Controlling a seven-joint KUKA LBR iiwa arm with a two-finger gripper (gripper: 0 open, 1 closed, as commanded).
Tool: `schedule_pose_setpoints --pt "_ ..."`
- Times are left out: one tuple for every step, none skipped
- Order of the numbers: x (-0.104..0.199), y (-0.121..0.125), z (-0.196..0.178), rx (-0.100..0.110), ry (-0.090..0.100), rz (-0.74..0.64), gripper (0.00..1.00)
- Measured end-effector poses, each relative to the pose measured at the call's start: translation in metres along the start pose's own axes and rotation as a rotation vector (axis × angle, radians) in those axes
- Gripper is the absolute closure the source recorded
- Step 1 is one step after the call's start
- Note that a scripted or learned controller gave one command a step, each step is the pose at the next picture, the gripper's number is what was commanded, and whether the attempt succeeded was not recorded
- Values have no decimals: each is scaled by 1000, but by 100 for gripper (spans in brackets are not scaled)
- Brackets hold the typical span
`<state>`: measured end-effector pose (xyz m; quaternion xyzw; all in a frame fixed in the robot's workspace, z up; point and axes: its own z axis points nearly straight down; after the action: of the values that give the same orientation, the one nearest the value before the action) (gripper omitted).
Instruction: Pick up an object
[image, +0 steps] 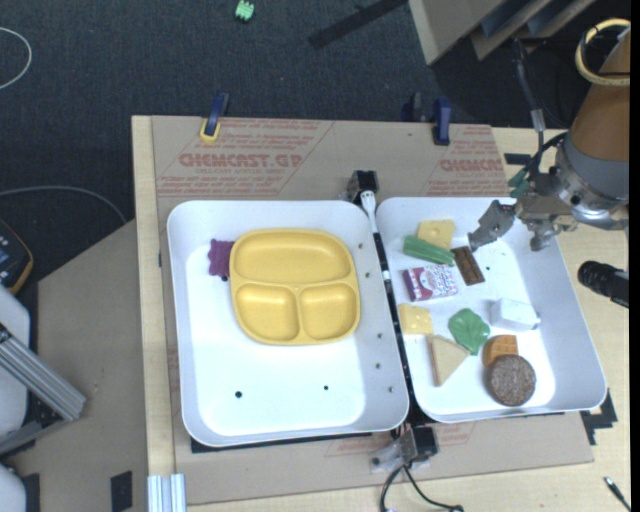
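The right bin (560, 300) holds several toy food pieces: a pale yellow cheese slice (435, 233), a green bean pod (428, 250), a brown bar (467, 265), a red and white packet (431, 283), a yellow block (416, 320), a green leaf (468, 328), a tan wedge (446, 358), an orange piece (501, 347), a brown round patty (511, 380) and a white lump (515, 314). My gripper (515, 230) hangs over the bin's far right part, open, with nothing between its fingers. Its left finger (488, 226) is just right of the brown bar.
The left bin (200, 380) holds a yellow divided plate (295, 283) with a purple piece (218, 257) at its left side. A divider with black clips (364, 186) runs between the bins. Blue and yellow clamps (213, 120) grip the board's far edge.
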<state>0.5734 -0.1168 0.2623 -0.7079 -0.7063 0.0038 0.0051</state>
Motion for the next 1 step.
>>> schedule_pose_setpoints --pt "0 2 -7 -13 -2 -3 0"
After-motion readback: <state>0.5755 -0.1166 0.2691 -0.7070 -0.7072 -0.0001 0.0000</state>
